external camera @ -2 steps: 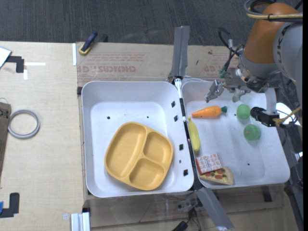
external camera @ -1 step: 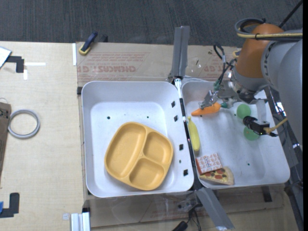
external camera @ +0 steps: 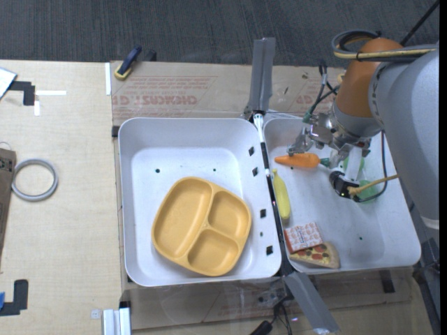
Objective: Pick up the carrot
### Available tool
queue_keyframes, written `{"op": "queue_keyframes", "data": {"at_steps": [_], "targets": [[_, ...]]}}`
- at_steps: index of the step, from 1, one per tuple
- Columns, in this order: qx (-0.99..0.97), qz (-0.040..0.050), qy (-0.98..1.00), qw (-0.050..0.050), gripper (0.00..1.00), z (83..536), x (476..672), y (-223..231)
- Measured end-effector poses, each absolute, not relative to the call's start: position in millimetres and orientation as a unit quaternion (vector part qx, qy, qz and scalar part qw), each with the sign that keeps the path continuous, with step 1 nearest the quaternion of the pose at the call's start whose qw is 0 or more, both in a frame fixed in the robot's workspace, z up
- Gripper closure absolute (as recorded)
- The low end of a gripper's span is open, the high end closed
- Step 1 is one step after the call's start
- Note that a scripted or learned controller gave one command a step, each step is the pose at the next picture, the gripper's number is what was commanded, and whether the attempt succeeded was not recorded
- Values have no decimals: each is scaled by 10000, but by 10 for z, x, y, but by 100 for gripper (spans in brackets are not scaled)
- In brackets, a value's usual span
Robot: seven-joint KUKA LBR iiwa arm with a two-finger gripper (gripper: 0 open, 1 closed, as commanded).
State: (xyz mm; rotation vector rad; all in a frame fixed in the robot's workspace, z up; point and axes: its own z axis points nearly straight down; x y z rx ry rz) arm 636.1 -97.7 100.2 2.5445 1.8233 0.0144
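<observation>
- The carrot (external camera: 297,161) is in the right-hand bin (external camera: 391,253), up in its far left corner, lying crosswise with the thin tip pointing at the wall between the two bins.
- The gripper (external camera: 321,152) is right over the carrot's thick end, with the arm reaching in from the right.
- From here the two fingers (external camera: 302,142) look apart: one sits just above the carrot's body and the other beyond its blunt end, so that end pokes into the gap between them.
- I can't make out whether either finger is touching the carrot, or whether it is resting on the bin floor.
- A yellow banana (external camera: 281,195) lies along that bin's left wall, just nearer than the carrot.
- Down in the near left corner are a small red-and-white packet (external camera: 302,236) and a pizza slice (external camera: 316,255), touching each other.
- The left bin (external camera: 140,152) holds a yellow divided plate (external camera: 202,225), well apart from the carrot.
</observation>
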Motion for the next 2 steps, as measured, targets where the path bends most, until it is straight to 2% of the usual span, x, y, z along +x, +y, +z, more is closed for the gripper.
{"op": "queue_keyframes", "data": {"at_steps": [1,2], "targets": [[8122,50,5832,79,100,1104,6369,-986],[7404,-10,6722,6,100,2991,6085,-1470]]}}
